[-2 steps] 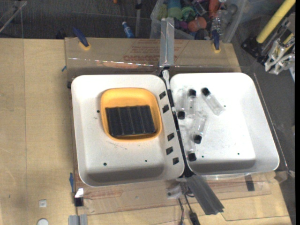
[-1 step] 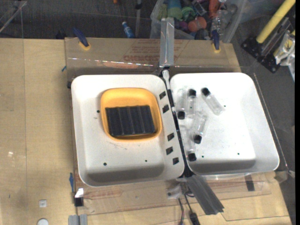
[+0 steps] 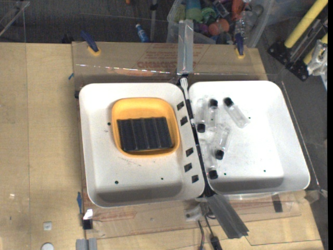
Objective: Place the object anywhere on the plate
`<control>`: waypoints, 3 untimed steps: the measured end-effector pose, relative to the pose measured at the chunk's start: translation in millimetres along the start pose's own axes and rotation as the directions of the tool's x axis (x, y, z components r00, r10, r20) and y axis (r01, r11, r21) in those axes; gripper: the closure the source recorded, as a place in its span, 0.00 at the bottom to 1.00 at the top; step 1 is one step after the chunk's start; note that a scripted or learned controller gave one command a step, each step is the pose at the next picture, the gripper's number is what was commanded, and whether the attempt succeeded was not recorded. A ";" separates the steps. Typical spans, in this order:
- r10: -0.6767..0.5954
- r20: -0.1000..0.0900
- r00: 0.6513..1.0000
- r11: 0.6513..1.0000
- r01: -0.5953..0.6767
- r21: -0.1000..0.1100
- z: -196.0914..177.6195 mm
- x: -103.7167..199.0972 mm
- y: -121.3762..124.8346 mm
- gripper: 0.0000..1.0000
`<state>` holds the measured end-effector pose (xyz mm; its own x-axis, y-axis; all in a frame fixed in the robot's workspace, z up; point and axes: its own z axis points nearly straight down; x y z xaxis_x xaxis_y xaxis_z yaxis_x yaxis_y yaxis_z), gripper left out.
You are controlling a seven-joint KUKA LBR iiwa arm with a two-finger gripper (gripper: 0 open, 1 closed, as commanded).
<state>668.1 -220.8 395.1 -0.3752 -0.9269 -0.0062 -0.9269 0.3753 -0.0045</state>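
Two shallow white bins sit side by side on the tabletop (image 3: 36,139). The left bin (image 3: 93,176) holds an orange plate (image 3: 144,106) bearing a dark ribbed block (image 3: 144,133) at its centre. The right bin (image 3: 260,155) contains several clear vials (image 3: 235,113) with black caps, clustered near its left wall, some touching one another and all lying apart from the plate. A divider (image 3: 189,139) with black tabs separates the bins. The tool's state cannot be told.

Two white bins (image 3: 99,186); one yellow plate (image 3: 144,108); one dark ridged block (image 3: 144,133); several clear black-capped vials (image 3: 235,112), count unclear.
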 end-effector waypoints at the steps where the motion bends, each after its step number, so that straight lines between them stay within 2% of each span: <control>1: -0.407 0.002 0.913 0.913 0.407 -0.006 54.9 0.3 0.9 1.00; 2: -0.585 0.002 0.811 0.811 0.585 -0.002 0.5 -4.7 2.1 1.00; 3: -0.774 0.001 0.634 0.634 0.774 0.000 -13.1 -7.8 3.3 1.00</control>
